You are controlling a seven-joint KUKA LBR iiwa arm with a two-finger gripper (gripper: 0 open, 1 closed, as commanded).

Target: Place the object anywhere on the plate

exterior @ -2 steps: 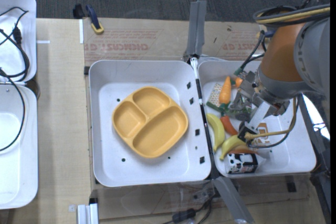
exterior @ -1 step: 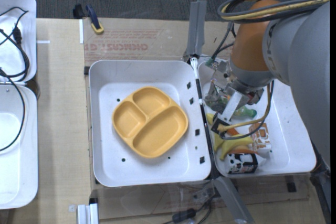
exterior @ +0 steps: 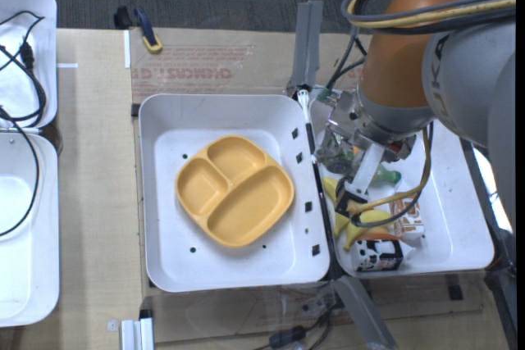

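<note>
A yellow three-compartment plastic plate [exterior: 235, 190] lies in the middle of the left shallow white bin [exterior: 160, 176], with nothing on it. The gripper [exterior: 340, 145] hangs at 9 o'clock in the right white bin [exterior: 459, 246]; I cannot tell whether it is open or closed. A yellow toy banana [exterior: 361, 219] lies at its 6 o'clock, and a black-and-white carton [exterior: 377, 256] lies at the banana's 6 o'clock.

Two white bins [exterior: 152, 201] — and one yellow plate [exterior: 235, 190], split into three compartments. Two small cartons [exterior: 379, 256], one green thing [exterior: 387, 175]; the yellow pieces [exterior: 354, 232] cannot be counted.

Arm [exterior: 426, 53] covers much of right bin [exterior: 456, 219]; items [exterior: 332, 150] beneath wrist too jumbled to identify.
</note>
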